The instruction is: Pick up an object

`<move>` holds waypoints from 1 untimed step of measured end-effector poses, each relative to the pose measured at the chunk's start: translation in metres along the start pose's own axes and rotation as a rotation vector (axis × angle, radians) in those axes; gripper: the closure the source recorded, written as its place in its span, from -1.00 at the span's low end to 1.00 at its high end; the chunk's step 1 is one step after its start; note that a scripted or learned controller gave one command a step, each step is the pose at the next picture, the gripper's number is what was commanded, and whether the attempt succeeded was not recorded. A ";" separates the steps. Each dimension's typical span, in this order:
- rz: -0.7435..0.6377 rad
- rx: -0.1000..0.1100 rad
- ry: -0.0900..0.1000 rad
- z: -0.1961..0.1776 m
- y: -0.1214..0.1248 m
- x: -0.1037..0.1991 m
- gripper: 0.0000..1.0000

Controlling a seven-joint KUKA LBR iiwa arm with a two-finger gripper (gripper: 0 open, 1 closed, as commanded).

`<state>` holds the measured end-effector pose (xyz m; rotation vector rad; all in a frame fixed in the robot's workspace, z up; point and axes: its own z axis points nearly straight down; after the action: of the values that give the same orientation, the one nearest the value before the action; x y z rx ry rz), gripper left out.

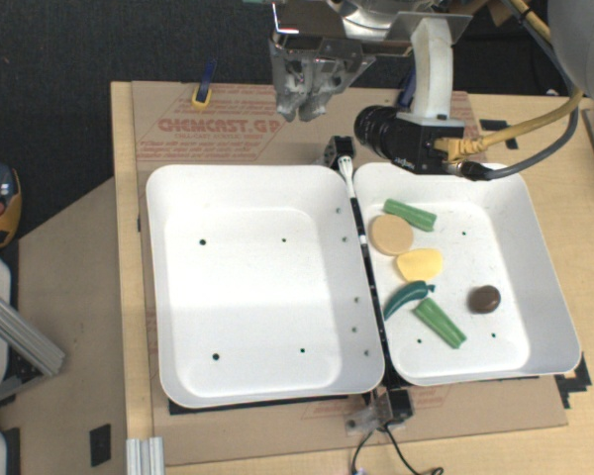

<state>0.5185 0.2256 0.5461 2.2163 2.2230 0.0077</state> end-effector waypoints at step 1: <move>0.002 0.009 -0.003 0.011 -0.021 -0.002 1.00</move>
<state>0.4980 0.2240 0.5346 2.2215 2.2238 -0.0055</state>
